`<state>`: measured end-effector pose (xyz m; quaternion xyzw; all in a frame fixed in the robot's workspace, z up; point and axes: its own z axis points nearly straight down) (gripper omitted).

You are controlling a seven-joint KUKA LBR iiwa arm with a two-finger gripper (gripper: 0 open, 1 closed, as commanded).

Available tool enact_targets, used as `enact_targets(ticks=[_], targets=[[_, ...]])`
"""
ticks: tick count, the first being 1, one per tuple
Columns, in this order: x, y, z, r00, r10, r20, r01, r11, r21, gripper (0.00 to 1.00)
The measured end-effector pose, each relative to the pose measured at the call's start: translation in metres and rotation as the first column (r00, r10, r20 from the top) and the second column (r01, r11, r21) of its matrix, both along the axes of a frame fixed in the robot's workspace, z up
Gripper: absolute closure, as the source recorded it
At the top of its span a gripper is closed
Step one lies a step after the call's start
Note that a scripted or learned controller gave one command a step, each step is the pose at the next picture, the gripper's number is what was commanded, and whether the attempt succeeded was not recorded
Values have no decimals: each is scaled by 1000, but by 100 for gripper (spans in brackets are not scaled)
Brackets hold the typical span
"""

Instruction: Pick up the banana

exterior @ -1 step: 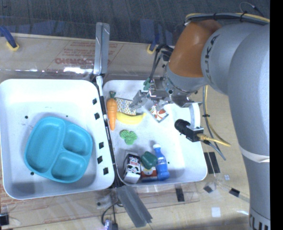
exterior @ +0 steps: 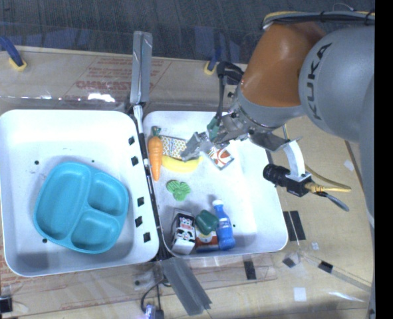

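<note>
A yellow banana (exterior: 181, 165) lies in the right bin (exterior: 262, 208), near its upper left, just right of an orange carrot (exterior: 155, 157). My gripper (exterior: 197, 145) hangs over the banana's right end, its grey fingers pointing down-left towards it. The fingers look slightly spread, and nothing is visibly held between them. The arm's orange band and grey wrist fill the upper right above the bin.
The right bin also holds a patterned packet (exterior: 171, 145), a red and white card (exterior: 221, 157), a green leafy piece (exterior: 179, 190), a blue bottle (exterior: 223, 227) and a small carton (exterior: 183, 230). A blue divided plate (exterior: 82, 206) rests in the left bin (exterior: 23, 145).
</note>
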<state>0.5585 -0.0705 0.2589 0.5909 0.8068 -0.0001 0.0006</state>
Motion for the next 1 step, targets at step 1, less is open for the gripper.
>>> enact_targets(ticks=[1], targets=[[71, -30, -121, 989, 151, -3, -151, 989, 1, 0]])
